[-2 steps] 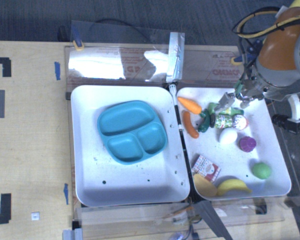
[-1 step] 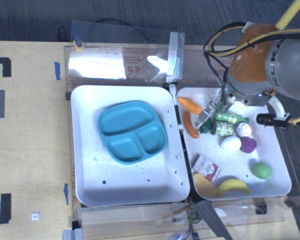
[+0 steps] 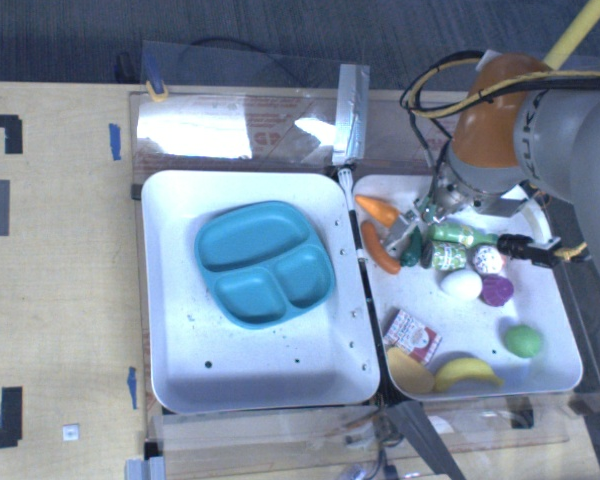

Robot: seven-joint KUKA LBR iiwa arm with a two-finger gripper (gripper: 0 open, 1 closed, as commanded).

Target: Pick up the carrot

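1. The carrot (image 3: pixel 378 209) is in the right bin (image 3: pixel 568 366), at its far-left corner, right up by the wall that splits it from the left bin (image 3: pixel 162 308). It lies flat, pointing roughly left to right.
2. Just on the near side of it there's a second orange, longish thing (image 3: pixel 382 254), also hugging that wall. It could be another carrot-ish toy, I honestly can't tell, so it's an easy one to grab by mistake.
3. The gripper (image 3: pixel 408 232) is down low in the bin, just right of both orange pieces, about level with the gap between them. My read is it's lining up for the carrot. Can't tell if the claw is apart or together, since it's a blur of metal from here. Nothing looks clamped in it.
4. A green bottle (image 3: pixel 450 236) is right next to the gripper on its right, so that corner is tight and a bump seems likely.
5. The banana (image 3: pixel 465 372), white egg (image 3: pixel 462 284) and red packet (image 3: pixel 412 334) sit nearer, out of the way.
6. The blue divided plate (image 3: pixel 265 263) sits in the left bin.
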